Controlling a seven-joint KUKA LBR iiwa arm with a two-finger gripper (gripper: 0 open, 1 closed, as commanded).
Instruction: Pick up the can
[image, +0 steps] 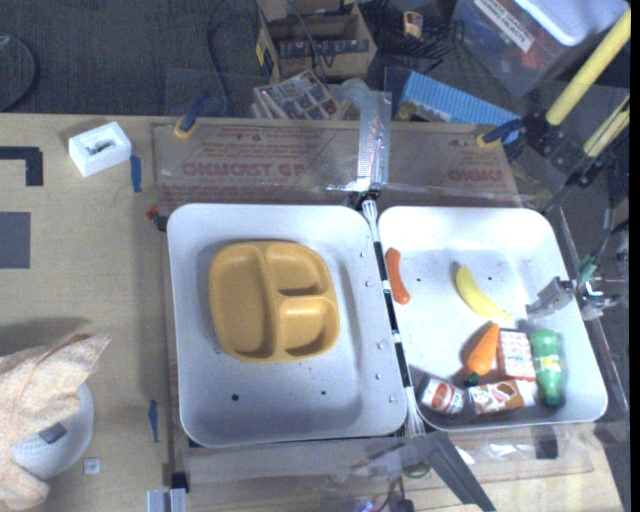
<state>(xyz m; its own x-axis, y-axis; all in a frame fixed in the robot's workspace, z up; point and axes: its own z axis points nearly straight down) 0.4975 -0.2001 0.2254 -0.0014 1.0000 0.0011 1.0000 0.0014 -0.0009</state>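
The can (443, 396), small with a red and white label, lies on its side at the front edge of the right bin (500, 235). It touches an orange and white packet (497, 397) on its right. A grey metal part that looks like my gripper (556, 296) hangs over the right rim of that bin, behind a green bottle (547, 367). It is well apart from the can, up and to the right of it, and nothing shows in it.
Near the can lie a carrot (483, 347), a red and white carton (515, 353), a banana (473, 291) and a sausage (398, 276) by the bin's left wall. The left bin (200, 400) holds a yellow divided plate (273, 299).
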